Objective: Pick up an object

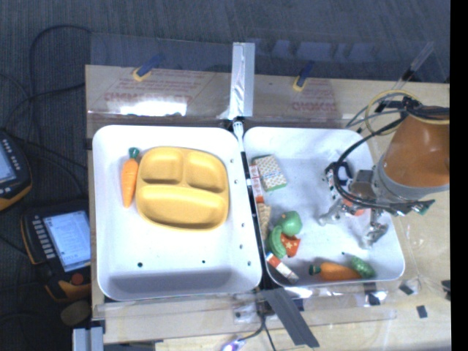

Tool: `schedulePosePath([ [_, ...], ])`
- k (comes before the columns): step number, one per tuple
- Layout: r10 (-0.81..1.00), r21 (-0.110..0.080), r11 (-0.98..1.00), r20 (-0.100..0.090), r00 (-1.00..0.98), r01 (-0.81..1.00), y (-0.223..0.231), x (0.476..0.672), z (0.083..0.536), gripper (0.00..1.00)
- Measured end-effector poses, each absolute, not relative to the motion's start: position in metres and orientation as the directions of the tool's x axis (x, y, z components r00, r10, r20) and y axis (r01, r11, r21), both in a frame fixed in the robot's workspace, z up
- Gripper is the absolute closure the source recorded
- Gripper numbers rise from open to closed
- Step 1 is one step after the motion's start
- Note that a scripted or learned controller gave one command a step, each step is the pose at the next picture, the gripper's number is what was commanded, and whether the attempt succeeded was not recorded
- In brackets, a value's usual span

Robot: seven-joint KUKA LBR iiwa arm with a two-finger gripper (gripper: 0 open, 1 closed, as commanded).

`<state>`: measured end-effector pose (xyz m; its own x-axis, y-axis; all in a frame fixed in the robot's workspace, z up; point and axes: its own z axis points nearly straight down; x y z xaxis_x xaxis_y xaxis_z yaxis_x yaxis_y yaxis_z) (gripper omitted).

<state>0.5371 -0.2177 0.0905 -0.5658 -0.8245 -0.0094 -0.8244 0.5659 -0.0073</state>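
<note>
Tool (356,222): spread open over right bin (314,141), gripping nothing.
Advice: centre above carrot (335,270), descend straight, then close.

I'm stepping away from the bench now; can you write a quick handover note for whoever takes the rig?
Claw: low in the right white bin, over bare floor, fingers spread, nothing between them.
Right bin: a small checkered packet near the divider, a green and red toy vegetable below it, an orange toy carrot with a green top by the near wall.
Left white bin: a yellow divided plastic tray with a second orange toy carrot beside it.
Done: nothing lifted yet.
Left: grasp and raise one object.
</note>
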Motion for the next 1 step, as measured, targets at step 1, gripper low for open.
schedulePosePath([
  [1, -0.938, -0.022, 0.346, -0.016, -0.346, -0.938, -0.2108, 0.511, 0.0927, 0.0],
])
